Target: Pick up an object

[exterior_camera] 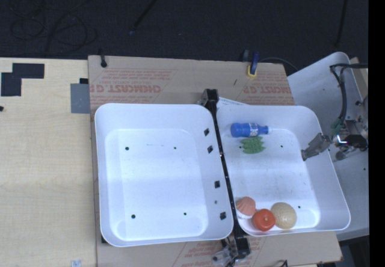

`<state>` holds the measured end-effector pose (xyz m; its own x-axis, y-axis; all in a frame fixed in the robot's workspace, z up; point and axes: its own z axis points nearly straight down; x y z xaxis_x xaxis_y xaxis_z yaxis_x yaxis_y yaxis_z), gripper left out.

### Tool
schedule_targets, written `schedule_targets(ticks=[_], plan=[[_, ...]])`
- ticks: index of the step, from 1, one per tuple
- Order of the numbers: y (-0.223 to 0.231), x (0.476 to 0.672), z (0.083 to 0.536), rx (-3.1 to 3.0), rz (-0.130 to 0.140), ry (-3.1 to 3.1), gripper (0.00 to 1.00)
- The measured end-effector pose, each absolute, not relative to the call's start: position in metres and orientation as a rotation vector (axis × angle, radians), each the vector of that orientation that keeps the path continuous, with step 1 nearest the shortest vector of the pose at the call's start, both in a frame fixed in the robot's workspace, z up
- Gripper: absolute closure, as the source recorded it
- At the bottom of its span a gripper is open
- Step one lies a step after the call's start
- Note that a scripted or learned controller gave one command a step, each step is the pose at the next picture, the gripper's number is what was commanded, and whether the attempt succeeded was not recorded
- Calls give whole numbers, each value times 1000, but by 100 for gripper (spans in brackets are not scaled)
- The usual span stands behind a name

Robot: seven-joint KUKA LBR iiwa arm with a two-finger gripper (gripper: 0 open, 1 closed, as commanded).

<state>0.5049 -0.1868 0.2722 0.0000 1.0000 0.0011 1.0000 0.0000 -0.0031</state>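
On the bench, two white bins sit side by side on a cardboard sheet point(180, 82). Left bin point(108, 133) shows just its bare floor with small dark holes. Right bin point(313, 121) holds all the objects.

Blue bottle point(248, 130) lies on its side near the right bin's far wall, white cap pointing right. Just in front of it, almost touching, a small green leafy toy point(253, 145). At the near edge of the same bin, three round things cluster: a pinkish shell-like piece point(245, 205) on the left, a red-orange tomato-like ball point(263, 219) in the middle, a beige round object point(284, 214) on the right. The ball touches both neighbours, as far as I can tell.

Gripper point(313, 148) sits at the right bin's right rim, well apart from every object. One grey finger tip shows, angled down-left over the rim; the rest is mixed up with cables and wrist hardware at the right side. Whether the fingers are apart or together I cannot tell. Nothing visible between them.

A black clip strip point(216, 151) runs along the seam between the bins. A blue-and-yellow clamp point(253, 63) stands at the cardboard's far edge.
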Motion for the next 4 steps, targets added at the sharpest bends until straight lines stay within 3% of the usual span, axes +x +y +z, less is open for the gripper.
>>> schedule_targets(ticks=[2, 3, 4], plan=[[-213, 509, 293, -2223, 0, -2220, 0], [-214, 529, 276, -2220, 2, -2222, 0], [-214, 534, 295, -2220, 0, -2224, 0]])
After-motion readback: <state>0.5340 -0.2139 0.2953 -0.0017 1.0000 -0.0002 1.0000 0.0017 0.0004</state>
